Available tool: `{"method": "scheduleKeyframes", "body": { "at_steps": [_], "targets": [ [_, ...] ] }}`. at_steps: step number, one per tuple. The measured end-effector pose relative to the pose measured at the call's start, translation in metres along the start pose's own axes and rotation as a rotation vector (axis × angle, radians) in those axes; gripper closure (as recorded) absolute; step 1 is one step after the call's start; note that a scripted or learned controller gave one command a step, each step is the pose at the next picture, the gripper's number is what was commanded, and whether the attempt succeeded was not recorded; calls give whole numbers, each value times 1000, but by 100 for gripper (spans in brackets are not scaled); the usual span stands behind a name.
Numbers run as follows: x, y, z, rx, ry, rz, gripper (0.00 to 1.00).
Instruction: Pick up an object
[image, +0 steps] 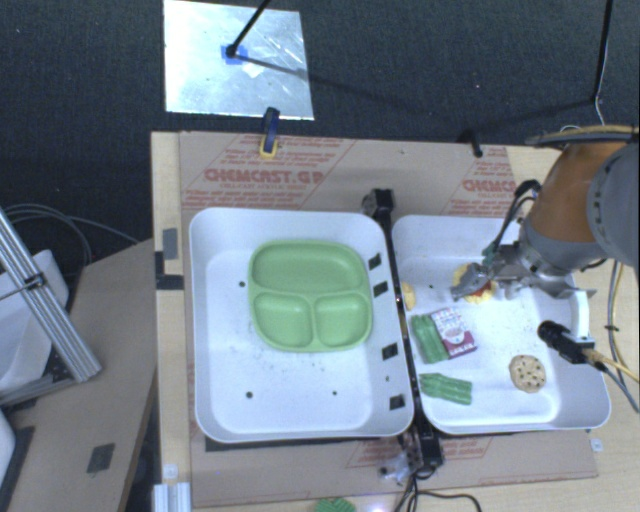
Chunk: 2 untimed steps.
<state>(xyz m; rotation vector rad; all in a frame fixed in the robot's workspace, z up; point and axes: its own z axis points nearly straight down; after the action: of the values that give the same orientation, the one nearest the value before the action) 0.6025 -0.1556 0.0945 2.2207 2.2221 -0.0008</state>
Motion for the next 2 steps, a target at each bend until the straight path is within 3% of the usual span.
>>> {"method": "scheduleKeyframes", "body": {
  "at_steps": [2],
  "targets": [
    [10, 28, 9, -4, 1, -5, 0]
  ]
}}
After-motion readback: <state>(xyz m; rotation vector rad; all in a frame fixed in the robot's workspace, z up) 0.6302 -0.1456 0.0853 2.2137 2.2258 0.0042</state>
